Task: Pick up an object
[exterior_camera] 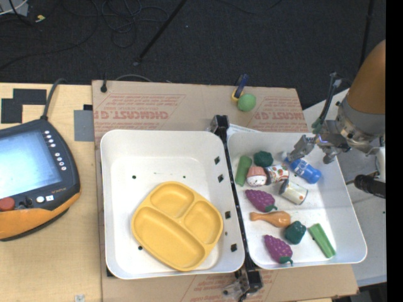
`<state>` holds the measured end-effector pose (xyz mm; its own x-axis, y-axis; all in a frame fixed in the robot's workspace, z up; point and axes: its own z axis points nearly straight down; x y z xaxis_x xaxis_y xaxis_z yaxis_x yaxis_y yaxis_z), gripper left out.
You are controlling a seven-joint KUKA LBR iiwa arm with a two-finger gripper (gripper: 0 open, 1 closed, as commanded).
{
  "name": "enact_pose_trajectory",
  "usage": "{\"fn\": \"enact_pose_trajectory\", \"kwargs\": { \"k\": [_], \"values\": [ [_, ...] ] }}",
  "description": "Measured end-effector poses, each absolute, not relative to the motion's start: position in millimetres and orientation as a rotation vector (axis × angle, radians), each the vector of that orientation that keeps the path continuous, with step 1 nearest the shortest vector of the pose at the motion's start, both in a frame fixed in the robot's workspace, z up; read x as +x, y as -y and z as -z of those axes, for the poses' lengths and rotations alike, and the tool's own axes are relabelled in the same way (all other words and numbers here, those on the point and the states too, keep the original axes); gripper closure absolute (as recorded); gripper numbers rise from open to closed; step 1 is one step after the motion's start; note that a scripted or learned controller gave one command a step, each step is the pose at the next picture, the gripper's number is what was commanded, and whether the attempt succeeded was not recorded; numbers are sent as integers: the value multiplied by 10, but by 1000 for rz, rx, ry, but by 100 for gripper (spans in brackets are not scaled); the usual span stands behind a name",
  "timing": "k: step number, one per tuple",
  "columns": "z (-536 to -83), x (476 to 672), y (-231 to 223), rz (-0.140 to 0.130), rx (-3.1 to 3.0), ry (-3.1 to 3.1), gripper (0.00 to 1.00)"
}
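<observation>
The arm's grey metal hand (306, 145) hangs over the far right part of the right white plastic bin (352, 231), reaching in from the right; whether it is spread or closed cannot be told from this slant, and nothing can be seen gripped in it.

Just below the hand lies a small blue plastic cylinder (306, 170), close to the hand, though contact cannot be judged. Beside that, lower, rests a white can with a dark end (293, 192), and to the hand's left sit a dark green rounded toy (263, 158) and a red-and-white toy figure (256, 177). A long green toy vegetable (242, 170) leans by the bin's left wall.

Further below the hand lie a purple toy grape bunch (260, 199), an orange-brown toy drumstick (271, 218), a dark green pepper-like toy (294, 232), a second purple grape bunch (277, 248) and a bright green block (322, 240).

Well to the hand's left, the left white bin (126, 156) holds a yellow divided plastic tray (177, 224). Beyond the bins, a green ball (246, 102) lies on the cardboard-covered worktop (157, 109).
</observation>
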<state>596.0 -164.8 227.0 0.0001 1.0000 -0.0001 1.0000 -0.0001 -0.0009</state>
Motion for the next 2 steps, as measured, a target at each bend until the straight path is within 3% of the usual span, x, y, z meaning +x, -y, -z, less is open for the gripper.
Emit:
{"fn": "enact_pose_trajectory", "kwargs": {
  "k": [1, 2],
  "values": [
    [-1258, 5654, 872, -8, -2208, 2217, 0],
    [-1413, 5676, 925, -4, -2222, 2213, 100]
  ]
}}
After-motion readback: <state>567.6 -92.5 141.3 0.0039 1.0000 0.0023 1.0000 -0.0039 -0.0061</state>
